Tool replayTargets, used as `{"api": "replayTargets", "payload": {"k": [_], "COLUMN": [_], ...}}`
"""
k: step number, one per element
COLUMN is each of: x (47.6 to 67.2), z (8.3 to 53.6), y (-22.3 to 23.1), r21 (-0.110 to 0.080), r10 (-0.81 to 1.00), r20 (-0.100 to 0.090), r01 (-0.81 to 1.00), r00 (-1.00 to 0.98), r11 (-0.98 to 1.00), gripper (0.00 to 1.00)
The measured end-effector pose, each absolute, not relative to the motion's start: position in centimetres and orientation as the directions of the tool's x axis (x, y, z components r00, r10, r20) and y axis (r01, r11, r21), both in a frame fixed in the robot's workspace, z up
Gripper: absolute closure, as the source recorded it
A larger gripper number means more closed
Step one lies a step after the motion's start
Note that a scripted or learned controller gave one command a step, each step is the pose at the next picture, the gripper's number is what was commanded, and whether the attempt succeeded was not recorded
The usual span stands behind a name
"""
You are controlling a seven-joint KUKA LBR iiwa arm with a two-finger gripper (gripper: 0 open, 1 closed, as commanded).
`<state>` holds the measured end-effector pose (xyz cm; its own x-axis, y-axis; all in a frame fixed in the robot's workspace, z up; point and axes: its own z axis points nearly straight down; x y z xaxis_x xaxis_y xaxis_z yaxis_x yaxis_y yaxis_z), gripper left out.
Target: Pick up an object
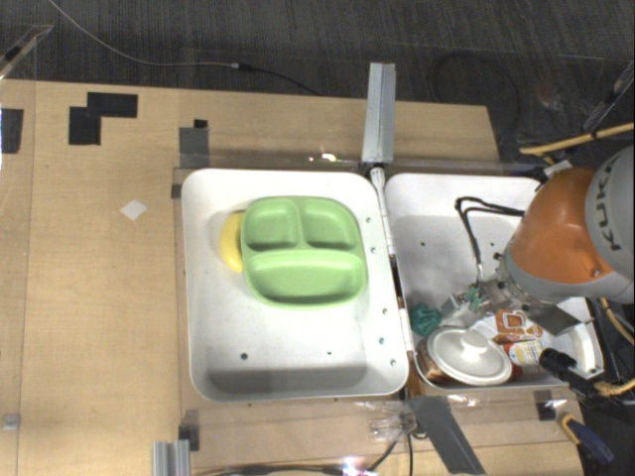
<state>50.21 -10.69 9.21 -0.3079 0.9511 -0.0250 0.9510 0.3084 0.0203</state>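
Down at the right bin's (437, 216) near edge lies a white lid with a knob (472, 355), a teal scrap (425, 318) just left of it and a red-labelled packet (516, 337) on its right. My fingers (483, 296) hang just above that clutter; whether they are spread or pressed together, I cannot tell. Farther left, in the left bin (278, 365), a green divided tray (301, 249) rests over a yellow thing (230, 242) near the far side.
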Motion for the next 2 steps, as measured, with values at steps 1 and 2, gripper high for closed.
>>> {"api": "replayTargets", "payload": {"k": [1,2], "x": [53.8,54.8], "z": [8.9,8.9], "y": [-9.0,-9.5], "r21": [0.014,0.01], "r10": [0.953,0.662], "r20": [-0.008,-0.013], "r01": [0.953,0.662], "r00": [-0.304,-0.749], "r11": [0.304,0.749], "gripper": [0.0,0.0]}}
